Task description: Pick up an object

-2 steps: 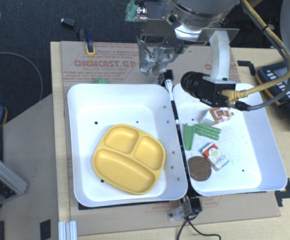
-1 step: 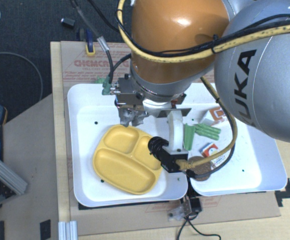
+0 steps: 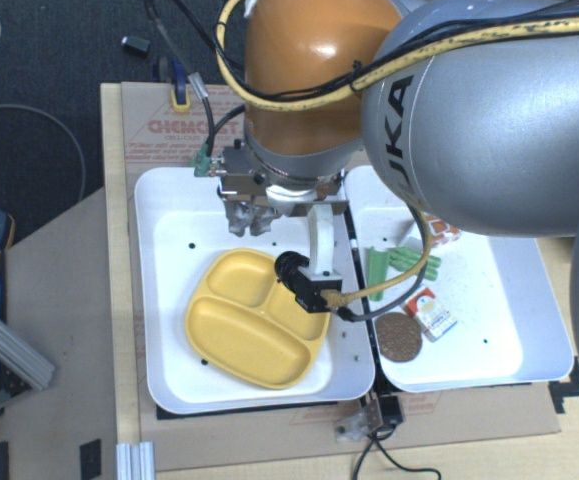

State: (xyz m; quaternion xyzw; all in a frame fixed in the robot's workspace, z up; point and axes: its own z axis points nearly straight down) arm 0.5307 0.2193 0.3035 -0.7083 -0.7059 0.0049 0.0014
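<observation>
Seen from above the desk, there are two shallow white bins side by side: the left bin (image 3: pixel 164 238) and the right bin (image 3: pixel 514 313). Both are smooth, glossy and round-cornered, and they rest on one sheet of brown cardboard (image 3: pixel 139 138) printed with red letters.

The left bin holds one thing, a yellow plate (image 3: pixel 237 336). It is matte plastic with soft rounded corners, raised ridges divide it into hollows, and it lies flat and askew in the near half of the bin.

The right bin holds four things:
- One green piece (image 3: pixel 393 262) of plastic, made of flat strips, lies near the wall the bins share.
- One brown disc (image 3: pixel 400 337), round, flat and grainy, lies nearer the front.
- One small packet (image 3: pixel 433 315), boxy and printed in red, white and yellow, sits just beside the disc.
- One orange-and-white scrap (image 3: pixel 441 231) lies farther back, mostly under the arm.

The one arm (image 3: pixel 489 98), smooth grey metal with a shiny orange dome, reaches in from the right. Its pincer (image 3: pixel 252 215), a block of dull grey metal, hangs over the far half of the left bin, just beyond the far edge of the yellow plate. I cannot tell whether the pincer is released or clenched, as the wrist hides its tips. Nothing can be seen in its grasp, and I cannot tell whether it touches the plate. The things in the right bin lie well apart from it.
</observation>
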